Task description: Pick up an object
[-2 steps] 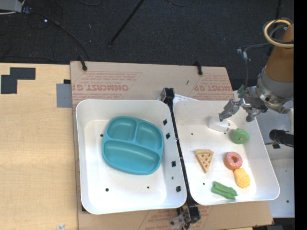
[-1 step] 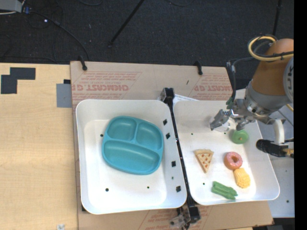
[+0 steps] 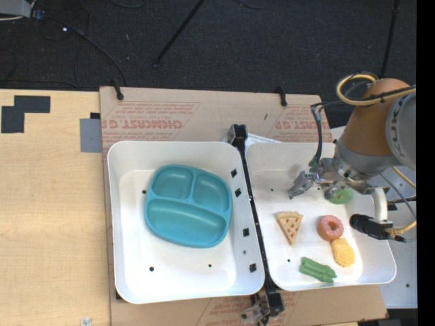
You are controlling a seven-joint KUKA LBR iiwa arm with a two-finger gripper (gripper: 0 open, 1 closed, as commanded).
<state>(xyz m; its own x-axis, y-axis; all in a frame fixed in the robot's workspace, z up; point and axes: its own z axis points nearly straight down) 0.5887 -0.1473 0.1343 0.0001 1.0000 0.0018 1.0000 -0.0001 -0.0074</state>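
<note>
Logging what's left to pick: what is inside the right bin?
The right bin holds a pizza slice, a donut, a corn cob and green beans. The gripper hangs over it; a green thing beside it is partly covered by the arm.

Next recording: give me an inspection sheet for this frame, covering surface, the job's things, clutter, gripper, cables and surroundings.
Surface: two white bins side by side, left bin and right bin, on brown cardboard.
Job's things: pizza slice, donut, corn cob and green beans in the right bin; a green item sits partly hidden under the arm.
Clutter: teal divided plate in the left bin.
Gripper: gripper over the right bin's upper area, nothing between its fingers.
Cables: yellow loop on the arm; black leads on the dark floor.
Surroundings: wooden bench top at left.
</note>
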